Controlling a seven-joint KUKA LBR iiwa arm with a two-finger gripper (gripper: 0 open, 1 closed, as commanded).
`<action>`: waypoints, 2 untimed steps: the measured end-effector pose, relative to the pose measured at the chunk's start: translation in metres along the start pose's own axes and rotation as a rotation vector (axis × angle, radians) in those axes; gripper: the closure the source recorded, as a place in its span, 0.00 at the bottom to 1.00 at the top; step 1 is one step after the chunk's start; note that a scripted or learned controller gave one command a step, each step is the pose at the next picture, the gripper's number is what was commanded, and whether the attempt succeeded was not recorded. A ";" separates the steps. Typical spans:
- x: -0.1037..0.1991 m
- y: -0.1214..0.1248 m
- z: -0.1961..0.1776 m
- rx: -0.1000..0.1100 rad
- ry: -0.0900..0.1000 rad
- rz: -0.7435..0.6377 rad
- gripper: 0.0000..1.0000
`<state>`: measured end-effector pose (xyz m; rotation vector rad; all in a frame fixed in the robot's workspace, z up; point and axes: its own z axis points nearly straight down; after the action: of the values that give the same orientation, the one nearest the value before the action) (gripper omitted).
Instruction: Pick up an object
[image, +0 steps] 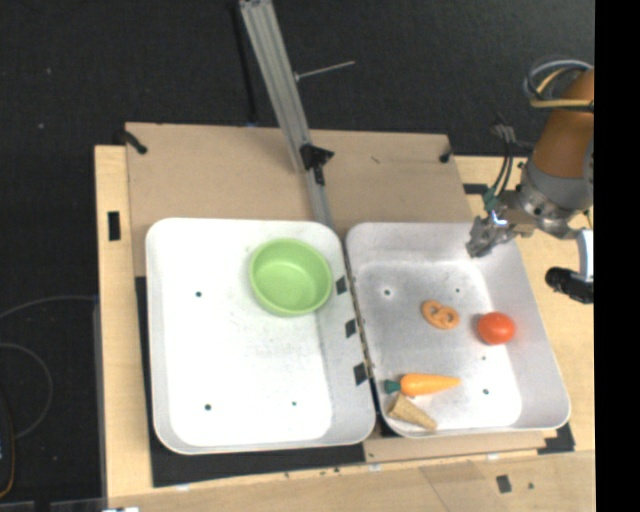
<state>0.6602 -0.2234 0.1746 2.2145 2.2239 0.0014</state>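
carrot (430, 382) lies in the right bin (400, 250), at its near edge; left bin (190, 350) beside it holds a green bowl (290, 277). tomato (495, 328), pretzel (439, 314) and wedge (412, 411) share the right bin. hand (483, 240) hangs over its far corner, grip unclear.

2 white bins (180, 330). 1 green bowl (290, 277). 1 pretzel (439, 315), 1 tomato (495, 328), 1 carrot (428, 383), 1 tan wedge (412, 412) at 6 o'clock.

Glossy green bowl (290, 277), matt white bins (180, 330)
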 end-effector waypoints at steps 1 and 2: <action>0.007 0.005 -0.048 0.001 0.000 -0.001 1.00; 0.006 0.006 -0.066 -0.002 0.000 -0.003 1.00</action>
<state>0.6657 -0.2168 0.2404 2.2097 2.2267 0.0037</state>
